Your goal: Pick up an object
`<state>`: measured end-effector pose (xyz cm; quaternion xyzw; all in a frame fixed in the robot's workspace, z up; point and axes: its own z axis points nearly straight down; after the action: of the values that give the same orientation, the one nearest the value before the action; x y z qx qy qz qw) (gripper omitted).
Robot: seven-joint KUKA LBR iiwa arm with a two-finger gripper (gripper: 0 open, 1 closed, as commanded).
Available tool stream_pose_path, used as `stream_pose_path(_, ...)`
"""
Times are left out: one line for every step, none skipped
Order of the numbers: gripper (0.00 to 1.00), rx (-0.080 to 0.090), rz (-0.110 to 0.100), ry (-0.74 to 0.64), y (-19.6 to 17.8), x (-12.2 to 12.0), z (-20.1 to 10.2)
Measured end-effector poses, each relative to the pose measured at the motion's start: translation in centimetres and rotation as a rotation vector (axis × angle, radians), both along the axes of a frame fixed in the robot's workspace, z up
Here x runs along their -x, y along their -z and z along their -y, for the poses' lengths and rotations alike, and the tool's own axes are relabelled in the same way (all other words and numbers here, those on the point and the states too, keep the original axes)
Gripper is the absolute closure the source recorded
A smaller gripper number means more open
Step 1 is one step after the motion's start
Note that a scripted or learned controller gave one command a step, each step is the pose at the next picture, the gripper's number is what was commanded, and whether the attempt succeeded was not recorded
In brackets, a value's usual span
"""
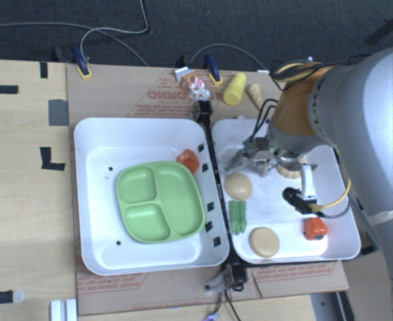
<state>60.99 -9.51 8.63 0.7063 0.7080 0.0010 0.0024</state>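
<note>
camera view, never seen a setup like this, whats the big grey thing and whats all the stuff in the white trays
The big grey thing is a robot arm with an orange band, reaching in from the right. One fixed camera looks down at a slant on a bench with two shallow white bins.

Its claw is low over the right bin, just above a tan ball. Nothing can be seen held, and the picture does not show whether it is open or shut.

That bin also holds a green piece, a tan disc and a red item. The left bin holds a green divided plate and an orange item.
</note>
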Motion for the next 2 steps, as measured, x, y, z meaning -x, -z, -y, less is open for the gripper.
stream_pose_path(0.0, -0.001, -0.003, 0.001, -9.9, -0.3, -1.6)
stream_pose_path(0.0, -0.002, -0.003, 0.001, 0.0, 0.3, -0.1)
